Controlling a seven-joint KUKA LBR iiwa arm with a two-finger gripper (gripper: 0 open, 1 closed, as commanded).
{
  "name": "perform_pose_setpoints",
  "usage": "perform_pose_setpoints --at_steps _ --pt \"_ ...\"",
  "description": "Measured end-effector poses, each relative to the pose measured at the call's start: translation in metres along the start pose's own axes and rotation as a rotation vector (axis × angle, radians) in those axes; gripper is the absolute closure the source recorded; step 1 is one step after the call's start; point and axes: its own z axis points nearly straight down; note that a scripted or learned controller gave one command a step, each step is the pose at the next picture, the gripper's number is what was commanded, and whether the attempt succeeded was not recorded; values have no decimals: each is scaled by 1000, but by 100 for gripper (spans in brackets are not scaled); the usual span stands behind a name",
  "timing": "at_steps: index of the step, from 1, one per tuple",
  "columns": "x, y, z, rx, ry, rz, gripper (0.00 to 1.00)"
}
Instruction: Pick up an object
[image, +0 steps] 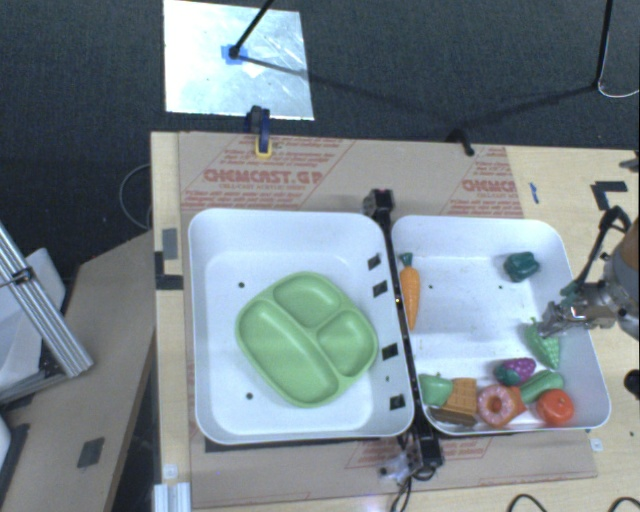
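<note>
- Toys crowd the near edge of the right bin (470, 240): a green piece (435, 386) at the left, then a tan-and-orange block (462, 398), a pink ring-shaped piece (496, 404), a purple piece (516, 370), a dark green piece (541, 384) and a red-orange tomato-like piece (556, 405) in the near right corner.
- Just beyond that cluster, against the right wall of the same bin, lies a light green wedge-shaped toy (546, 348), its long axis running from far-left to near-right, with the narrower end pointing toward the far left.
- Gripper (549, 322) sits right above the far end of that wedge, reaching in from the right; its metal tip seems to touch or nearly touch the toy, but whether it is clenched, released or grasping anything cannot be made out.
- Left bin (215, 260) holds a green divided plate (305, 338) near its middle, tilted in plan so that its three sections face diagonally.
- Orange carrot (408, 288) lies along the left wall of the right bin, well apart from the gripper, long axis running near to far, green top at the far end.
- Dark green toy (521, 265) rests alone toward the far right of the right bin, beyond the gripper.
</note>
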Motion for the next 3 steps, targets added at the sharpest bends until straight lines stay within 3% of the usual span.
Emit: perform_pose_setpoints --at_steps 1,3 --pt "-1 2 -30 -1 0 -1 100" --pt "103 71 -32 2 3 -7 100"
